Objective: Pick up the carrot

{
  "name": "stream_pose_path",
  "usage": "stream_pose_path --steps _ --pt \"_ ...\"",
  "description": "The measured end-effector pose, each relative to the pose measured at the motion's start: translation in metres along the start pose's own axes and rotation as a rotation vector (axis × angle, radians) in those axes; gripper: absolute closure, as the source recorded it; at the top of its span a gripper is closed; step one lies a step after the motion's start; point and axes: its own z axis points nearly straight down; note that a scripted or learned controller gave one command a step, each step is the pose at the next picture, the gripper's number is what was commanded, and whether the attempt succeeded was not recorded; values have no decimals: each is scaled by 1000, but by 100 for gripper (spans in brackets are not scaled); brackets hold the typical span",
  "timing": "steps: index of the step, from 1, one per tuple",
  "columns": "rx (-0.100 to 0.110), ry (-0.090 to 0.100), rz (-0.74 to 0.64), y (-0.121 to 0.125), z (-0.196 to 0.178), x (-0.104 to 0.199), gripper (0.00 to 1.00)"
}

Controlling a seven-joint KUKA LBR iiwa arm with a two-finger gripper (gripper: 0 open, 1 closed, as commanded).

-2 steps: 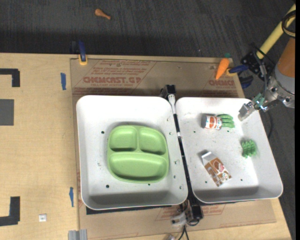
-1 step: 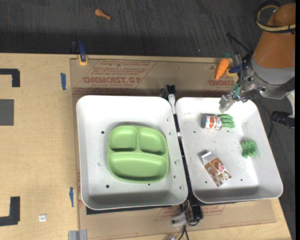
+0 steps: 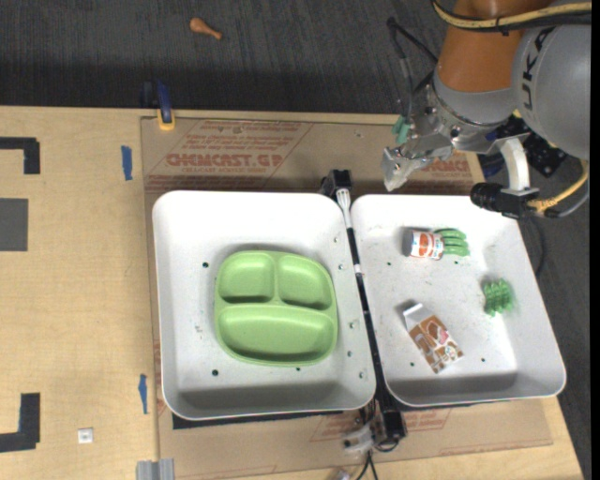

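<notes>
1. Hanging at the 12 o'clock rim of the right bin (image 3: 539, 309), the arm (image 3: 478, 56) reaches in from the 2 o'clock corner of the view.
2. The fingers (image 3: 397, 174) point down toward 7 o'clock; whether they are released or clenched I cannot tell, and nothing shows between them.
3. The carrot (image 3: 204, 28), a small orange piece, lies on the dark floor (image 3: 94, 47) beyond the table (image 3: 75, 281), at about 11 o'clock from the bins and well apart from the fingers.
4. The right bin holds a white and red item with green leaves (image 3: 434, 244) at 12 o'clock, a green piece (image 3: 498, 296) at 3 o'clock and a printed packet (image 3: 432, 339) at 6 o'clock.
5. The left bin (image 3: 178, 281) holds a green divided plate (image 3: 277, 307) at its middle.
</notes>
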Motion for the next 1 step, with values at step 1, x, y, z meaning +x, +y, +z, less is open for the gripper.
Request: stream_pose_path --steps 1 --pt "5 2 16 -118 88 54 100"
